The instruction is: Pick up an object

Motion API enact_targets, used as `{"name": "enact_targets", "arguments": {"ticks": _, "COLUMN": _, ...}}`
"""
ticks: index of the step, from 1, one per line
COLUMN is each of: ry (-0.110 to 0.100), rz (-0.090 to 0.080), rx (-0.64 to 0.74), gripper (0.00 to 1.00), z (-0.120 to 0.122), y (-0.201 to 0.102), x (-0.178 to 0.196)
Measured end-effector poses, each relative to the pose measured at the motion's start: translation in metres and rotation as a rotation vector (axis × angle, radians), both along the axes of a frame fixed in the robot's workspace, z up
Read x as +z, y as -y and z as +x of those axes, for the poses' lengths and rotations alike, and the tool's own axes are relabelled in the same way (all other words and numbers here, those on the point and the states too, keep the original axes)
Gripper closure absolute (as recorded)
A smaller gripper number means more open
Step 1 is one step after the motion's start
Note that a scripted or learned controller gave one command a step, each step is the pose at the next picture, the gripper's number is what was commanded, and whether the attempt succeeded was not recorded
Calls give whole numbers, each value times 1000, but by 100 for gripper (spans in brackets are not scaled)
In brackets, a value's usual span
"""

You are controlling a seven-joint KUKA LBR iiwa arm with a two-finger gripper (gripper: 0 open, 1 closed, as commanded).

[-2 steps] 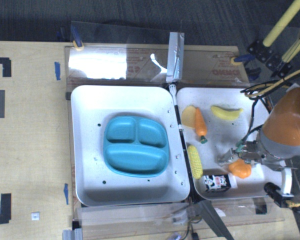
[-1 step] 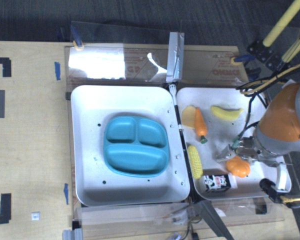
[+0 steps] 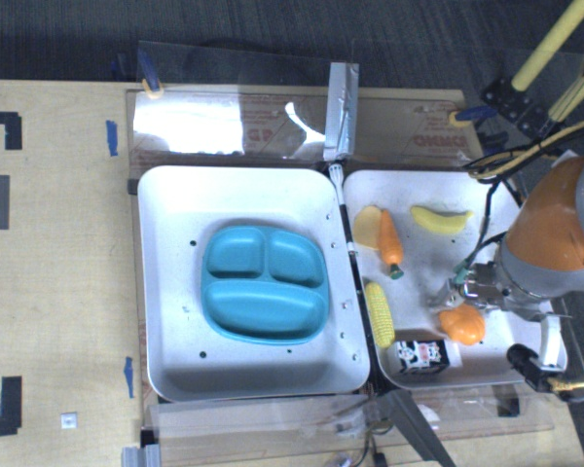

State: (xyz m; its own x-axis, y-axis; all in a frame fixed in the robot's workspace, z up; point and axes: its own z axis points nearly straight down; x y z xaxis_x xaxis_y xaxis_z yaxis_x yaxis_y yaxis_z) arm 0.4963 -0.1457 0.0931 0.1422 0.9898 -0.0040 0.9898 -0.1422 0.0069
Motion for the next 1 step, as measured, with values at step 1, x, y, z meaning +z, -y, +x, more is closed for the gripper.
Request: {"name": "enact_targets", "arguments": {"ticks": 1, "ry": -5, "rz": 6, "rx": -50, "gripper": 100, "z": -14, "y": -58, "x": 117}}
